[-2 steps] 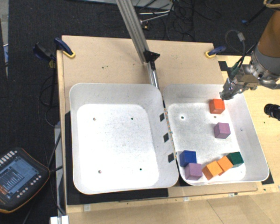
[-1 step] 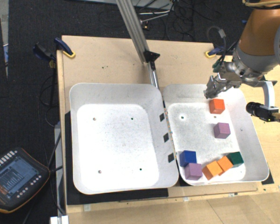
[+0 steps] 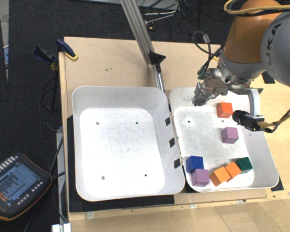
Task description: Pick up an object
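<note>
Hovering over the right bin's [image 3: 261, 151] far edge, my gripper [image 3: 201, 98] carries nothing I can see; orange cube [image 3: 224, 109] lies just beside it.

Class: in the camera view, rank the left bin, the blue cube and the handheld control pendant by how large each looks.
1. Left bin, by far the largest.
2. Control pendant at the lower left; partly cut off by the frame edge, and its nearness to the camera may inflate it.
3. Blue cube, the smallest.
</note>
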Robot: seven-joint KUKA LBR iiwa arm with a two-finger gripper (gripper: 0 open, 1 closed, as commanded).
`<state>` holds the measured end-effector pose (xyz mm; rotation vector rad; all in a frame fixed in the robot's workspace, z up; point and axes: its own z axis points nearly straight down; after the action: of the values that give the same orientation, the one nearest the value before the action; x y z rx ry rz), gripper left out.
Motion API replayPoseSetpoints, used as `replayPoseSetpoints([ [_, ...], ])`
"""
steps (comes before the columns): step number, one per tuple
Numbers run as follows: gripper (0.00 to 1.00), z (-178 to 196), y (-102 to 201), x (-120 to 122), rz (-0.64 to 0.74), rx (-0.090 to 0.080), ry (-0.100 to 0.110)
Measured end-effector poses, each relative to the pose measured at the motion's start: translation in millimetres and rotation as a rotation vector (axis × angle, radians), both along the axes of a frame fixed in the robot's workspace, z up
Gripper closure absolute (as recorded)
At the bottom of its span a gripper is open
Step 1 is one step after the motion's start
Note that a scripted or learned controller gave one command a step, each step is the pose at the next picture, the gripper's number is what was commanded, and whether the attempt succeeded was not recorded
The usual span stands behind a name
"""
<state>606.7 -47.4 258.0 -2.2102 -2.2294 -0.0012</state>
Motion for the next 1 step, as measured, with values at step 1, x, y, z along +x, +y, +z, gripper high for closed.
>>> replayPoseSetpoints([
  [1, 1.0, -10.7, 49.3, -3.5, 0.0, 0.0, 0.0],
])
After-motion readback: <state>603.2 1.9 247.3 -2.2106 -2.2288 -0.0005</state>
